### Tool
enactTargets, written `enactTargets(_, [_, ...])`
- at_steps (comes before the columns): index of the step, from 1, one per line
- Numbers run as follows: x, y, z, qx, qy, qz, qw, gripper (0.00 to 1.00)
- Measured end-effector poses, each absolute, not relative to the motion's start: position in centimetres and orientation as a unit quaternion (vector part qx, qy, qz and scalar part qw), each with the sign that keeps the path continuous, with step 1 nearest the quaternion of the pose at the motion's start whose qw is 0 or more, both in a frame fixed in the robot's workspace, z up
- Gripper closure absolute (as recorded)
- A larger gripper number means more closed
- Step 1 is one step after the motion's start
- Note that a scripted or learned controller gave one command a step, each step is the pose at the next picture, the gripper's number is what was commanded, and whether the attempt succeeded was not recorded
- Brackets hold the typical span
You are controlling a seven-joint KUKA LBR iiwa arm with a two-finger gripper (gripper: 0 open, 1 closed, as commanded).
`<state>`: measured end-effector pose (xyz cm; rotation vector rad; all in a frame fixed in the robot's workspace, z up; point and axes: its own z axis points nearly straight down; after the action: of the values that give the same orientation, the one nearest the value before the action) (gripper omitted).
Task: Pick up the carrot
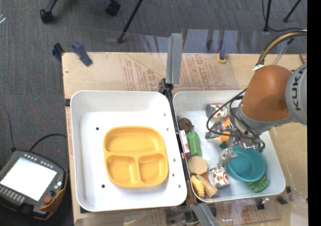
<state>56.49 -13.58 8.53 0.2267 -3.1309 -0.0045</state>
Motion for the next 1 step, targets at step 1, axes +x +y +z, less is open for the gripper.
enactTargets(1, [56.62, -13.33, 9.34, 0.075, -0.997, -0.0023, 0.001, 1.0])
